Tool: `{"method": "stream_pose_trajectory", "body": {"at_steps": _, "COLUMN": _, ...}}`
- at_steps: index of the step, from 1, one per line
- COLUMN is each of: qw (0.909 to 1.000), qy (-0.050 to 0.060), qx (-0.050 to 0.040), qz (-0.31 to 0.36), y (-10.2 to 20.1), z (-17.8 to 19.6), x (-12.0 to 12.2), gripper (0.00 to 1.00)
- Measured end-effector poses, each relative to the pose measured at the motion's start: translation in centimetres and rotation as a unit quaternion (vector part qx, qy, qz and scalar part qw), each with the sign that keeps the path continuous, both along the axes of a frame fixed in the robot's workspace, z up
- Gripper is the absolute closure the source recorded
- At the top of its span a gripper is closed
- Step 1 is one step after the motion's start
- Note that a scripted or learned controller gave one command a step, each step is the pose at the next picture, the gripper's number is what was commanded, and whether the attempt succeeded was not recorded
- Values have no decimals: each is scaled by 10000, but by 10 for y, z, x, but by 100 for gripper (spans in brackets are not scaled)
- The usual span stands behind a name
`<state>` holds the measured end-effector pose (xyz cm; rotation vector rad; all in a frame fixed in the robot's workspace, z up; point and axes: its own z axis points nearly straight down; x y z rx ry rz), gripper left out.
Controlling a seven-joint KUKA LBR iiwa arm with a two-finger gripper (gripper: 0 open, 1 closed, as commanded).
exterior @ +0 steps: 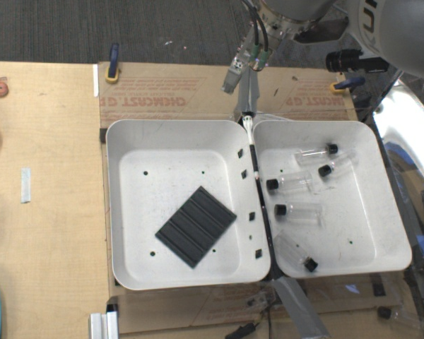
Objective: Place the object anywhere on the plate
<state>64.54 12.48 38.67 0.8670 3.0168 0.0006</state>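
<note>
Plate [196,227]: matt black, ribbed. Bins [127,260]: glossy white plastic. Vials [304,183]: clear (black caps). Bench [49,260]: pale wood.

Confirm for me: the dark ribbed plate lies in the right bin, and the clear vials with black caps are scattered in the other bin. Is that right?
Not quite. The camera view shows the dark ribbed plate lying in the left bin, not the right one. The clear vials with black caps are scattered in the other bin, the right bin.
</note>
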Motion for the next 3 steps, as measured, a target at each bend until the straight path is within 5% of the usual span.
{"method": "stream_pose_trajectory", "body": {"at_steps": 1, "qw": 10000, "qy": 0, "qx": 0, "qz": -3, "y": 0, "z": 0, "x": 0, "gripper": 0}}
{"method": "stream_pose_trajectory", "body": {"at_steps": 2, "qw": 10000, "qy": -9, "qx": -2, "qz": -25, "y": -2, "z": 8, "x": 1, "gripper": 100}}
{"method": "stream_pose_trajectory", "body": {"at_steps": 3, "qw": 10000, "qy": -8, "qx": -2, "qz": -26, "y": -2, "z": 8, "x": 1, "gripper": 0}}
